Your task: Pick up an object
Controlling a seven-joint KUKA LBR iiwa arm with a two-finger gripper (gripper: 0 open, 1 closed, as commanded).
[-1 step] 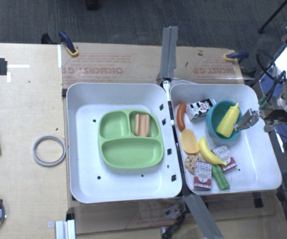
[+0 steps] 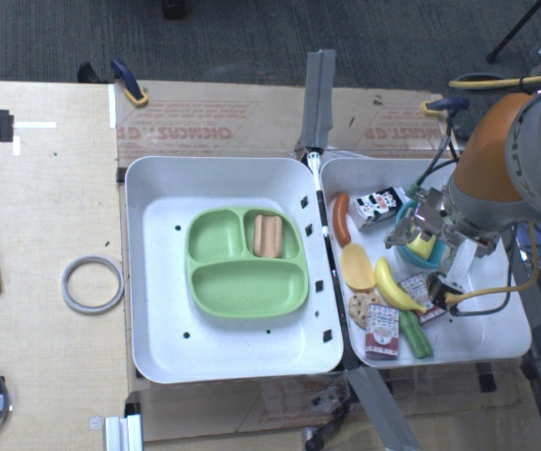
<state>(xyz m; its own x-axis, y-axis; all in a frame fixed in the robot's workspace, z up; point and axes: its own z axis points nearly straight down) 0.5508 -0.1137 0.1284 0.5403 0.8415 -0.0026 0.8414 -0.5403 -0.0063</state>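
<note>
Green divided tray (image 2: 247, 294) fills the left bin (image 2: 148, 280), a sausage piece (image 2: 267, 236) in its upper right pocket. Right of that tray, in the other bin (image 2: 496, 341), the banana (image 2: 397, 289) lies among toy foods, its long axis slanting down to the right. The gripper (image 2: 419, 236) hangs just up and right of the banana, over a blue-and-yellow item (image 2: 419, 248); its grip state cannot be told.
</note>
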